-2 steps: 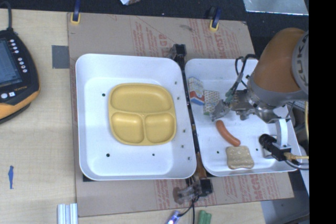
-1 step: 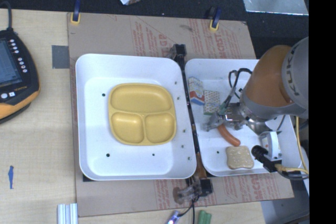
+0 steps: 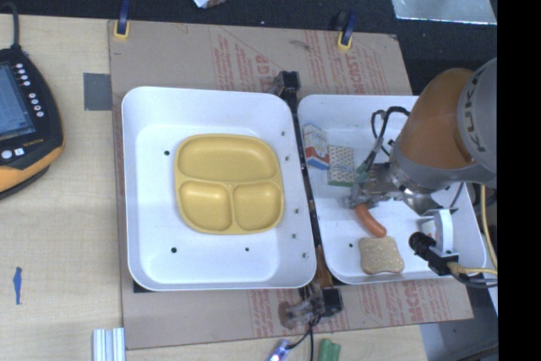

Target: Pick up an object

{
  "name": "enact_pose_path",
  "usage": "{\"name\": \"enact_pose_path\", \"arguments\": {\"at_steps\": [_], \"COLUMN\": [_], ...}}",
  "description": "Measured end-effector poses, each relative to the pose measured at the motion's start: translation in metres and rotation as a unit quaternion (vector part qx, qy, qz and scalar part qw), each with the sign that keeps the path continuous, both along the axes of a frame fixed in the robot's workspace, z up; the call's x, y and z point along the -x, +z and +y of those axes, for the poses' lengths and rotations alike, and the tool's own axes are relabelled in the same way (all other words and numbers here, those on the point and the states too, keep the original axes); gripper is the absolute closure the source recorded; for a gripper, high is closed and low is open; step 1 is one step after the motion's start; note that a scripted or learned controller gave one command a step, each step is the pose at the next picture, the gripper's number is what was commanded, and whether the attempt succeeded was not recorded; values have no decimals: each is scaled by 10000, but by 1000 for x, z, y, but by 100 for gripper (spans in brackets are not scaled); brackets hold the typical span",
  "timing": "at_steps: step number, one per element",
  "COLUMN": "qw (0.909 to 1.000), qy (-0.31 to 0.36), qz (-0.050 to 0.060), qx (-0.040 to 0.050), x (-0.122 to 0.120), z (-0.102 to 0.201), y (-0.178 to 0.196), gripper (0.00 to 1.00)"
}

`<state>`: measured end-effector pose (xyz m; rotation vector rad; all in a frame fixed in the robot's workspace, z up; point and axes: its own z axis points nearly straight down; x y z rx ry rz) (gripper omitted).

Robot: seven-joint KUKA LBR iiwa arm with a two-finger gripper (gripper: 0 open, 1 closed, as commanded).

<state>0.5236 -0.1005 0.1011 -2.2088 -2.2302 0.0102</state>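
The KUKA arm (image 3: 444, 131) is reaching in from three o'clock and hanging low over the right bin (image 3: 338, 110), its orange band looming over the bin's middle. Down at the wrist, the gripper (image 3: 365, 197) is sitting just at the ten o'clock end of a small hot dog toy (image 3: 370, 221), orange-red and lying on a slant. I cannot tell how wide the gripper is standing; it is a dark tangle from this angle, and nothing is showing between its tips, so I am not calling a grasp.

My read is that the hot dog is the target, because the tool is coming down right beside it. At six o'clock of the hot dog, a tan slice of toast (image 3: 380, 255) is lying flat, close to the bin's near wall. At eleven o'clock of the gripper, a small printed packet (image 3: 330, 158) is lying near the dividing wall.

The left bin (image 3: 144, 182) is holding a yellow divided plate (image 3: 229, 182), well apart from the action, with bare white floor ringing it on all sides.

Room is tight on the right: the three items are crowding the bin's centre and six o'clock side, and the toast is leaving little gap to the wall. The freest way out looks to be straight up. A pendant controller (image 3: 21, 127) is resting on the bench at nine o'clock, clear of everything.
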Motion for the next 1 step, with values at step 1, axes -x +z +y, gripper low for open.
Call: {"name": "enact_pose_path", "arguments": {"at_steps": [1], "qw": [10000], "qy": [-26], "qz": [-23], "qx": [-17], "x": [-31], "z": [53], "y": [91], "gripper": [100]}}
